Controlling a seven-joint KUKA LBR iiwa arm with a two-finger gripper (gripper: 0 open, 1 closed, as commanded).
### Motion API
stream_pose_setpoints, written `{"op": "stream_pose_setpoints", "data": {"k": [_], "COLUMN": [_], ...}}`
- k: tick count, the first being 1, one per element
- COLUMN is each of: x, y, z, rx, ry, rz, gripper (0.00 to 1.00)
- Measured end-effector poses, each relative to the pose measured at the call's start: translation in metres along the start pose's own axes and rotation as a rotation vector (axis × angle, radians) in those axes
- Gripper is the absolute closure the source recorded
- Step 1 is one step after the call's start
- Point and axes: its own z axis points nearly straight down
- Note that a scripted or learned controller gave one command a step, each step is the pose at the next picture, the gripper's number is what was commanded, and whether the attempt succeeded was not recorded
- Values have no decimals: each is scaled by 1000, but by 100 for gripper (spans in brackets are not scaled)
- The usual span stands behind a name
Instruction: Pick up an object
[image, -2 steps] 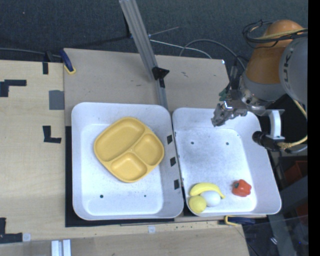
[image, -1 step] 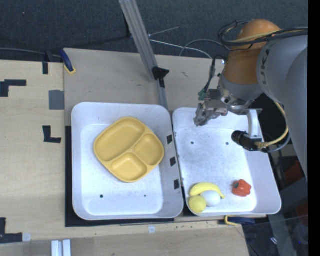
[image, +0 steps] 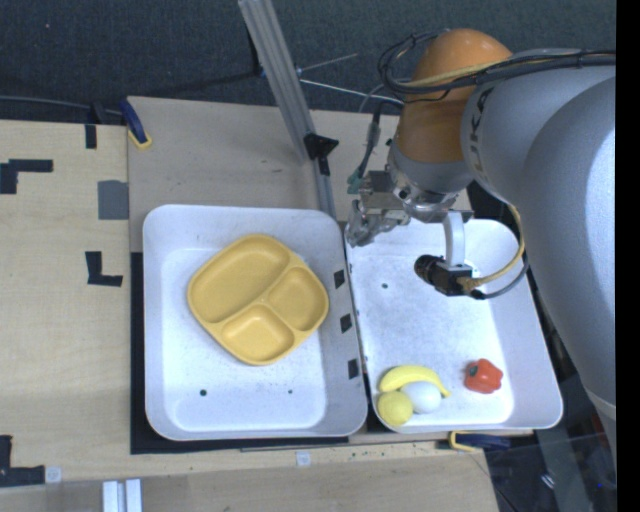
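Observation:
My gripper (image: 366, 228) hangs over the far left corner of the right bin (image: 440, 320), below the orange wrist band. No object sits between its fingers. At the right bin's near edge lie a yellow banana (image: 412, 377), a yellow lemon (image: 395, 407) and a white egg-like ball (image: 426, 398), all touching one another. A red pepper (image: 483, 376) rests a little to their right. All of these lie well toward the front of the bin, away from the gripper.
The left bin (image: 170, 300) holds a yellow divided plate (image: 258, 298). A slanted metal rail (image: 290, 90) runs down to the bins' far edge beside the gripper. A black cable fitting (image: 446, 274) hangs over the right bin.

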Motion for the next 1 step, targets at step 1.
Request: {"op": "stream_pose_setpoints", "data": {"k": [1], "x": [57], "y": [22], "z": [4], "rx": [-1], "ry": [0], "rz": [0], "gripper": [100]}}
